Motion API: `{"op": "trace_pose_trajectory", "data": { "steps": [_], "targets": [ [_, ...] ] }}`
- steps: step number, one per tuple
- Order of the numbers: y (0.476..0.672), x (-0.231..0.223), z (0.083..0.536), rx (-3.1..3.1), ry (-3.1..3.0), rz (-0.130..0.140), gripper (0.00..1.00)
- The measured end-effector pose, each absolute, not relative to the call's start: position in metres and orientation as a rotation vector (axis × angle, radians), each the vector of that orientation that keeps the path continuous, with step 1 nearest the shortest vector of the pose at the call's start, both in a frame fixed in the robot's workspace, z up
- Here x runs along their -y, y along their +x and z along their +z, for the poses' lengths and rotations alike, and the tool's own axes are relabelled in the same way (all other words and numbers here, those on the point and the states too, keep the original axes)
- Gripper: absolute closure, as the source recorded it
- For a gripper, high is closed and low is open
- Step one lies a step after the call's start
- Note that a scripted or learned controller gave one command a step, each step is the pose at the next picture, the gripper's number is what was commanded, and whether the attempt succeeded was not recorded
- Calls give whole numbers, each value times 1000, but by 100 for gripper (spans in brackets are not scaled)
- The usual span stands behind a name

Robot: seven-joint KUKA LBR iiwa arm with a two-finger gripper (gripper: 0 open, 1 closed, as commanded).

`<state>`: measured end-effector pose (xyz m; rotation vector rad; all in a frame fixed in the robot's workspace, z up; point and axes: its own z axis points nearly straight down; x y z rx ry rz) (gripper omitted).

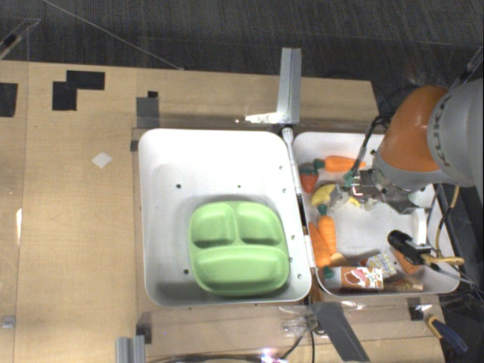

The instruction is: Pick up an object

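Note:
My gripper (355,190) hangs low over the upper part of the right bin (376,144), under the grey arm with its orange band. Just left of it lies a yellow banana-like toy (324,195). An orange carrot (340,162) lies behind the gripper near the bin's far wall. A red toy (308,180) sits by the left wall. Two more orange carrots (325,240) lie along the left wall nearer the front. A brown and red packet (360,277) rests at the front wall. Nothing shows between the gripper's tips.
The left bin (166,172) holds a green divided plate (238,246) in its front half. A metal post (290,89) stands behind the wall between the two bins. The arm covers the right bin's far right corner.

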<state>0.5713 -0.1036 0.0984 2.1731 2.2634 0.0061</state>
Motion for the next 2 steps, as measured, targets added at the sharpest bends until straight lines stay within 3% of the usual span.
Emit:
{"op": "trace_pose_trajectory", "data": {
  "steps": [1, 2],
  "targets": [
    [612, 86, 91, -2185, 2242, 16, 0],
    [614, 84, 104, -2186, 2238, 25, 100]
  ]
}}
